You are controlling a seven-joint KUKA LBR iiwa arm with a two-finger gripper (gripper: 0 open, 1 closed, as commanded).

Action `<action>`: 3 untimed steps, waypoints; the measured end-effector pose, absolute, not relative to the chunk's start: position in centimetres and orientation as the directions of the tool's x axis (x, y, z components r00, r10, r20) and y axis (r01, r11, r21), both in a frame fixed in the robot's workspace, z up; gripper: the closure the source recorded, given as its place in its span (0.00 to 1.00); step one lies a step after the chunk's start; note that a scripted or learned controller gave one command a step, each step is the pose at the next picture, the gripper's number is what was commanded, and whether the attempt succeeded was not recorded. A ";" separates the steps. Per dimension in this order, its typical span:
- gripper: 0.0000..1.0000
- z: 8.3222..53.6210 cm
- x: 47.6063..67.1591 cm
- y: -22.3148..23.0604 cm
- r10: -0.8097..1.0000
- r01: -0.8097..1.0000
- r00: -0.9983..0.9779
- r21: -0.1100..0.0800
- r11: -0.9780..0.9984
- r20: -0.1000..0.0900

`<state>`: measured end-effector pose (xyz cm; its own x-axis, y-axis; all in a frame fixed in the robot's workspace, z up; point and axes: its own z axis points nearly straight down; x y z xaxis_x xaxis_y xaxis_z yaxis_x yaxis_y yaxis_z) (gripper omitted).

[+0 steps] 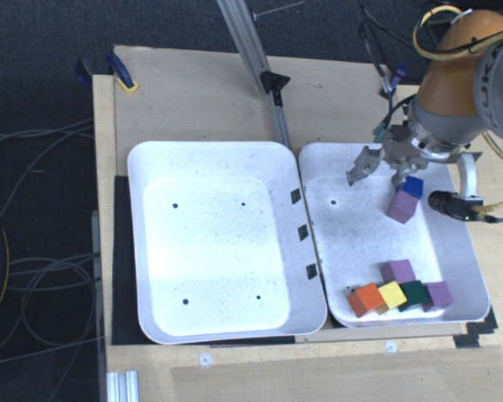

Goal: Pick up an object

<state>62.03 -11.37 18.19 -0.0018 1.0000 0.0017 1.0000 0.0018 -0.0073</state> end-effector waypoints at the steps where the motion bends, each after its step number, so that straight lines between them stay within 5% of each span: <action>1: 0.00 13.8 62.0 -11.8 1.000 1.000 0.000 -0.007 0.000 0.001; 2: 0.00 9.7 61.9 -11.7 1.000 1.000 -0.001 -0.005 0.001 0.001; 3: 1.00 11.1 62.1 -11.7 1.000 1.000 -0.001 0.002 0.001 0.001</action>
